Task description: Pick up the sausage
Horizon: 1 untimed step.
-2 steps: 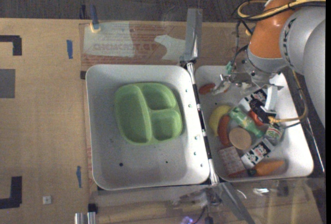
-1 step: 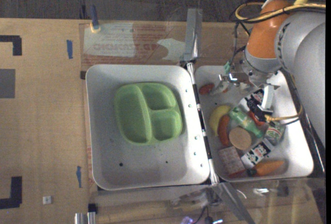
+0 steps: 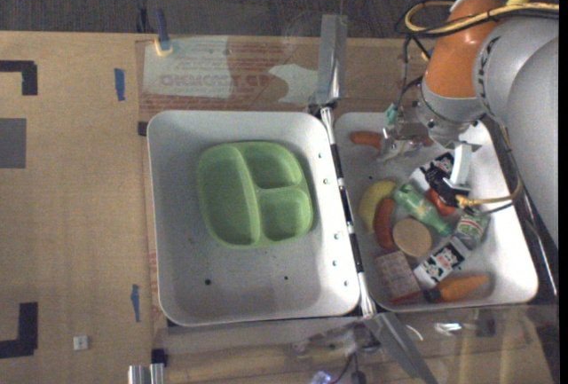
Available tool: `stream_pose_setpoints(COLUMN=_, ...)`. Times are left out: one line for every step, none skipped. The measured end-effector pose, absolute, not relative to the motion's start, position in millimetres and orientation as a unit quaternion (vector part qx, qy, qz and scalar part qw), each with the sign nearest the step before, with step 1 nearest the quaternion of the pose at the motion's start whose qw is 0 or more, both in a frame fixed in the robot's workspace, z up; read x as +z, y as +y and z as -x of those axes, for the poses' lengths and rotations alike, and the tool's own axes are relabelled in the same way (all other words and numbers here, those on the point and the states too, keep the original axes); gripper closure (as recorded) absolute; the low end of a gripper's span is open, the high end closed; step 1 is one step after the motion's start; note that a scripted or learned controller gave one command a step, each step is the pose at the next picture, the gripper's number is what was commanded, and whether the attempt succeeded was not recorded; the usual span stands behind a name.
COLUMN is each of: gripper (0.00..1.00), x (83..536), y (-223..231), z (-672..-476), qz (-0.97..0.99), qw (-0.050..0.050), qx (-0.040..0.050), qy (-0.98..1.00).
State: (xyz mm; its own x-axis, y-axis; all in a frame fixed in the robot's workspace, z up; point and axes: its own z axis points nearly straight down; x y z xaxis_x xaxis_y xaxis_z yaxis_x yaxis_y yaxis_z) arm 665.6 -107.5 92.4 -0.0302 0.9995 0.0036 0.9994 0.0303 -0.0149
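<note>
Bench (image 3: 71, 196) boards carry two shallow white bins set side by side, so they share a wall down the middle. The left bin (image 3: 177, 285) gives the most open room: a green divided plate (image 3: 256, 193) lies flat on its floor, with bare white all round it.

The grey arm (image 3: 524, 81) reaches in from the right, its orange band (image 3: 457, 63) above the far end of the right bin (image 3: 524, 280). The gripper (image 3: 401, 139) hangs low over that bin's far left corner. Its wrist hides the tip, so I cannot tell whether it is released or clenched, and nothing can be seen held in it.

Most of the right bin's load is heaped from the middle to the near wall. A yellow fruit (image 3: 374, 199), a reddish roll (image 3: 384, 224), a green packet (image 3: 422, 207), a tan disc (image 3: 412, 238) and small cartons (image 3: 441, 262) touch one another there, and a carrot (image 3: 461, 286) lies along the near edge.

The sausage (image 3: 364, 139), as I judge it, is the slim orange-red piece lying flat and alone in the far left corner. It is just beside the gripper, on the side towards the shared wall. The reddish roll could also answer to the name.

Apart from the heap, the sausage is the easier take, but the corner walls crowd it on two sides. A descent has clear floor only on the near side.
</note>
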Motion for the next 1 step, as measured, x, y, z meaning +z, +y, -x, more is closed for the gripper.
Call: stream_pose_setpoints(gripper=1.00, x=253.9, y=-20.2, z=-665.8, qz=0.720, qw=0.000, qx=0.0006, qy=-0.694)
